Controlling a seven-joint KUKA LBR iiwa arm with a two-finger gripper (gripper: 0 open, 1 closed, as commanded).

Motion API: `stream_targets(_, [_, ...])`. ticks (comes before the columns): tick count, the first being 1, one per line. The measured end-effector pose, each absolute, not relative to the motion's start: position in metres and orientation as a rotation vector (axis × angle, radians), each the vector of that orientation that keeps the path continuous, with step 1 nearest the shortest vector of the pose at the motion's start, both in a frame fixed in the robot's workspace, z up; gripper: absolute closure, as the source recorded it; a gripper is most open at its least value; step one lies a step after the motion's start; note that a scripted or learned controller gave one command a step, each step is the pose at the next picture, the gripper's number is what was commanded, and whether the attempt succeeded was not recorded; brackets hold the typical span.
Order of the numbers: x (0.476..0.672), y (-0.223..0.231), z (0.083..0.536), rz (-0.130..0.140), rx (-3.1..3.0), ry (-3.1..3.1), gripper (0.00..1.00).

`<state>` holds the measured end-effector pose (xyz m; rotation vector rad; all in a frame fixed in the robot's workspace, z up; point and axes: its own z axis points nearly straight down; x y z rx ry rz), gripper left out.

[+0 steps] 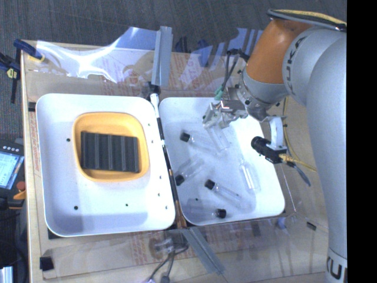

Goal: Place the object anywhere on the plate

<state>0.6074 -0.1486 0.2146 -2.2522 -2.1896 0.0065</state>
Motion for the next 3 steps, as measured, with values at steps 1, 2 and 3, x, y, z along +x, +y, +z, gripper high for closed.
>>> stream_targets(1, [0.6,-0.106,0.205,0.005,-2.064,-2.362,1.0])
stream_targets(2, [0.611,0.02,0.202,0.002,-1.825,-2.556,1.0])
stream_targets(3, [0.611,0.02,0.202,0.002,-1.826,-2.555,0.0])
